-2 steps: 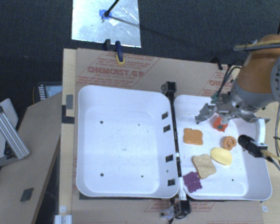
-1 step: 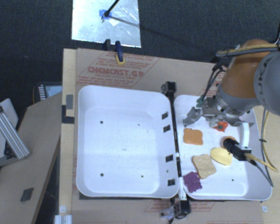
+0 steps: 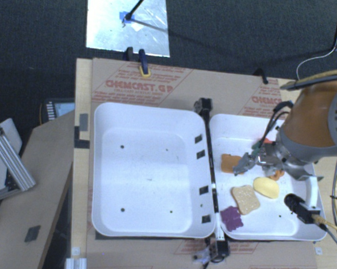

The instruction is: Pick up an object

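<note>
The bench (image 3: 177, 80) carries two white bins; the left bin (image 3: 149, 170) lies well to the left of the fingers, while the right bin (image 3: 277, 226) holds every loose item, and the arm (image 3: 317, 120) reaches into it. The gripper (image 3: 247, 163) hangs low over the right bin, but whether its fingers are spread or closed cannot be told from this slant.

The orange-brown piece (image 3: 230, 163) lies just beside the fingers on their left and looks the likeliest pick: flat, light, probably soft foam, best pinched across its short edges. Below the fingers lie a tan bread-shaped slice (image 3: 246, 199) and a yellow rounded lump (image 3: 266, 187), the two nearly touching; the lump may roll. A small purple piece (image 3: 231, 218) lies farthest below. The bins' dividing wall, close to the orange-brown piece, could crowd a finger.
</note>
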